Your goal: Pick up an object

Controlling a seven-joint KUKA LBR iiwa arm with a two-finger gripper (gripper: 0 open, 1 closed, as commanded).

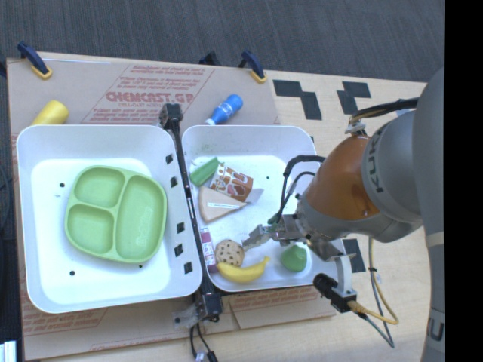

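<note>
Two white bins (30,225) sit on a cardboard-covered bench (151,89) over grey carpet (226,13).

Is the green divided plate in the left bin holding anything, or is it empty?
Empty. The green divided plate lies flat in the left bin, and all three compartments show bare green.

The arm (377,179) enters from the frame's right, its orange band (just above the wrist) at centre right, and slants down-left; the end effector (255,237) sits at lower centre.
</note>
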